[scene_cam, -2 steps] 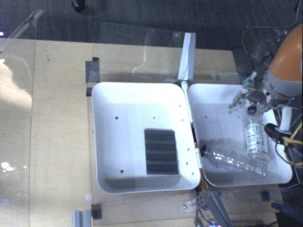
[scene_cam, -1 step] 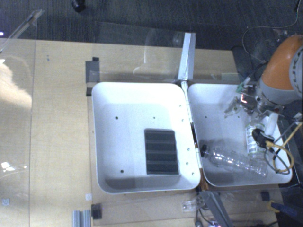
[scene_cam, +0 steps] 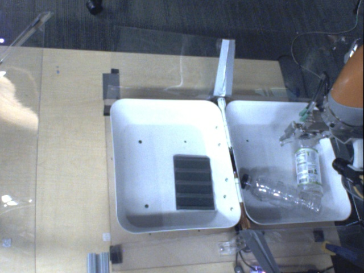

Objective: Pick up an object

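Here, the grey KUKA arm with the orange band (scene_cam: pixel 348 87) reaches in from the right over the right shallow white plastic bin (scene_cam: pixel 259 121), and its two-finger gripper (scene_cam: pixel 304 131) hangs just above the top end of a small clear plastic bottle with a white printed label (scene_cam: pixel 307 166). This bottle lies near the right wall of the bin, with its length going toward the front. A second clear crumpled plastic bottle with a dark cap (scene_cam: pixel 281 193) lies across the front of the same bin, and its far end comes close to the bottom of the first bottle. In the left shallow white plastic bin (scene_cam: pixel 133 121) a black ribbed rectangular block (scene_cam: pixel 194 182) lies flat, well apart from the arm. The two metal fingers look spread, and nothing is seen between them, so the gripper holds no object yet. It seems the step in hand is the approach to the labelled bottle. The next move probably calls for going down so that the fingers come on both sides of the bottle neck, then closing and lifting; the round, smooth body could slip out.
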